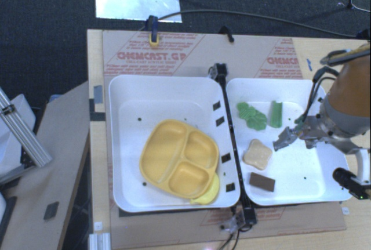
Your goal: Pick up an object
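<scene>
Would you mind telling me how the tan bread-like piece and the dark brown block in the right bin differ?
The tan bread piece is pale and roughly square with rounded corners; the brown block is dark and a flatter, elongated rectangle. The bread piece looks larger and lies nearer the gripper; the brown block lies closer to the bin's near wall. Both rest loose on the right bin floor, apart from each other, neither held.

Glossy yellow plastic tray (179, 166)
</scene>
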